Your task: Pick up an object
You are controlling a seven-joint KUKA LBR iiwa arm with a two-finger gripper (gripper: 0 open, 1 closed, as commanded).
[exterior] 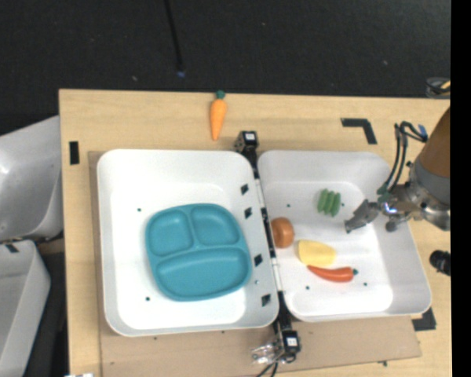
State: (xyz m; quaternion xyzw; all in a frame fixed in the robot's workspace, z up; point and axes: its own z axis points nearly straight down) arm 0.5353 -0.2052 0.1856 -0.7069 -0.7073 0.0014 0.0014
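The right bin (377, 297) holds a green ridged vegetable (328, 202), an orange-brown round piece (282, 232) by the bin's left wall, a yellow piece (315, 251) and a red chili pepper (332, 273). My gripper (375, 221) hangs over the right side of this bin, just right of and slightly below the green vegetable. Its fingers (358, 219) stand apart, open, with nothing between them. The grey arm with its orange band enters from the right edge.
The left bin (118, 179) holds a blue divided plate (198, 250). A toy carrot (217, 116) lies on the wooden bench behind the bins. Black clips sit along the seam between the bins.
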